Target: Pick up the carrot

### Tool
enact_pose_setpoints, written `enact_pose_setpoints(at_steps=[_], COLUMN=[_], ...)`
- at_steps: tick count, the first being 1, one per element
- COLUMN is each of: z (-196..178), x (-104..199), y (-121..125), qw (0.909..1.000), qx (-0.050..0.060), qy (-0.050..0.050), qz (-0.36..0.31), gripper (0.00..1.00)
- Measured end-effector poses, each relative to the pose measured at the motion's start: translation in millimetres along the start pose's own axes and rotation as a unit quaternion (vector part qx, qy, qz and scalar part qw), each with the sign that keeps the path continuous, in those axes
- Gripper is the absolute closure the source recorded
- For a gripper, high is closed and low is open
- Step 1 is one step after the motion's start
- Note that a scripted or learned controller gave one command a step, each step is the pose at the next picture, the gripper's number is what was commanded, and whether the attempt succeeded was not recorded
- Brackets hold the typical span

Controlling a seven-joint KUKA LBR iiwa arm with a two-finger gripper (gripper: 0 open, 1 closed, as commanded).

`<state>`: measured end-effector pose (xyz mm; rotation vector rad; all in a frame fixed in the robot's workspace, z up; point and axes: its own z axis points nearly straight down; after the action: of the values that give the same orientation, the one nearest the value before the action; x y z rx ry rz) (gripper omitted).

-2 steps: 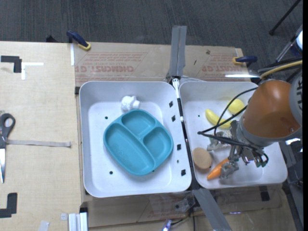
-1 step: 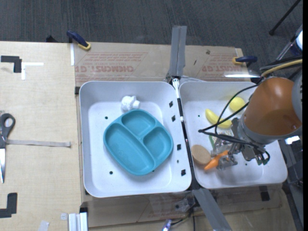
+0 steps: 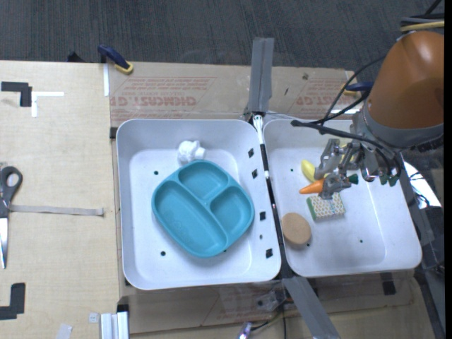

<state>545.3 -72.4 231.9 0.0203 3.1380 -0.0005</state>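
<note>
The carrot [image 3: 311, 187] is small and orange and lies in the right bin [image 3: 367, 249], its pointed end facing left. A bit of green [image 3: 351, 179] shows on the other side of the gripper. My gripper [image 3: 332, 180] hangs right over the carrot's thick end and hides its middle. The grey arm with its orange band [image 3: 413, 76] comes in from the upper right.
A yellow piece [image 3: 308, 169] lies just above the carrot and a speckled block [image 3: 326, 207] just below it. A brown round disc [image 3: 296, 229] sits at the bin's front left. The left bin [image 3: 134, 210] holds a blue divided plate [image 3: 203, 207] and a white lump [image 3: 189, 149].
</note>
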Motion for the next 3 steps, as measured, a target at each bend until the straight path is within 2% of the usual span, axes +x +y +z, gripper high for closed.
enact_pose_setpoints(at_steps=[1, 2, 3], z=[0.2, 39.6, 39.7], x=[0.1, 35.6, 23.6], y=[0.1, 35.8, 49.7], qw=[1.0, 0.9982, 0.9983], qx=[0.0, 0.0, 0.0], qy=[0.0, 0.001, 0.0], qz=[0.0, -0.06, -0.058], gripper=[0.0, 0.0, 0.0])
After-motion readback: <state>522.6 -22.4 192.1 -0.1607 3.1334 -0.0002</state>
